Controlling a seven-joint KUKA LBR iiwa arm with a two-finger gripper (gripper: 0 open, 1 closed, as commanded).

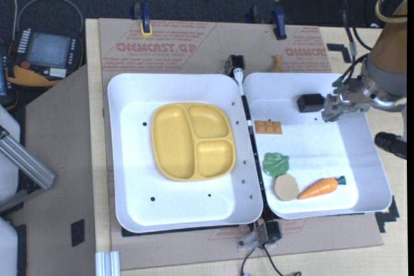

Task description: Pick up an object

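While left bin [129, 197] holds yellow tray [192, 140] | right bin [362, 197]: waffle [268, 128], carrot [321, 187] | tool [331, 108] state unclear

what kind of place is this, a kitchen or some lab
Most likely a robotics lab bench, not a kitchen. Two white bins sit on a board clamped to the bench, a grey and orange arm reaches over toy food like a carrot, and a teach pendant lies beside it.

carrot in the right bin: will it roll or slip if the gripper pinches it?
The carrot looks tapered and rounded, so it would probably roll sideways if nudged. Its smooth, shiny-looking surface suggests a rigid toy, likely light, and apt to squirt out of a pinch near the narrow tip. It lies touching the tan round piece, which may shift with it.
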